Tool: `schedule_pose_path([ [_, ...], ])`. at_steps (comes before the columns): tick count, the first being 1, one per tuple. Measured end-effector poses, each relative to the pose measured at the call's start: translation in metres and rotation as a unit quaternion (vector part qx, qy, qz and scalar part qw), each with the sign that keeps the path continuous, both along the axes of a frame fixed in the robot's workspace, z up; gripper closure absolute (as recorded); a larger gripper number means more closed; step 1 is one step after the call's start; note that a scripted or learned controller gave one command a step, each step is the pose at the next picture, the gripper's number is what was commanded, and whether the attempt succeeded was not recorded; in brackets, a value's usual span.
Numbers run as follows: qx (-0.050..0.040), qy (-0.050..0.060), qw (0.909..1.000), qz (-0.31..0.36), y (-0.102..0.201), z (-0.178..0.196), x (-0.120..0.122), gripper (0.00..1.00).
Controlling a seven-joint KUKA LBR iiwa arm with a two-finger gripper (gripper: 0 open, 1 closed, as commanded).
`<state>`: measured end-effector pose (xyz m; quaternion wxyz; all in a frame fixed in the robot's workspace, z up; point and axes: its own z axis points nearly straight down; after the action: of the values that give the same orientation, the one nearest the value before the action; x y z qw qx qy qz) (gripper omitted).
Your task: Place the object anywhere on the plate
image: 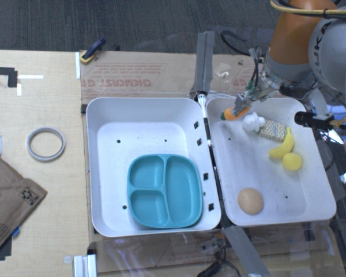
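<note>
So the teal plate (164,190) sits in the left bin (104,126). In the right bin (311,206), the gripper (243,104) hangs at the far-left corner, fingers pinching a small orange object (233,115); can't tell how wide.

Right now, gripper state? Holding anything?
Gripper: low at the back left corner of the right bin, right at the orange object; open, shut or holding cannot be told.

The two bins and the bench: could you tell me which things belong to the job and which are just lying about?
Job: teal plate, left bin; gripper over an orange object, right bin.

Lying about: banana, yellow ball, egg, white object; tape roll on the bench.
</note>
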<state>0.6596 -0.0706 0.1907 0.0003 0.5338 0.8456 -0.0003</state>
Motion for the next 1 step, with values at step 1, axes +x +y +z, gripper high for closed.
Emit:
schedule_pose_path([
  [1,-0.0031,0.000,0.9903,-0.139,0.0676,0.0001,-0.0420,1.00],
])
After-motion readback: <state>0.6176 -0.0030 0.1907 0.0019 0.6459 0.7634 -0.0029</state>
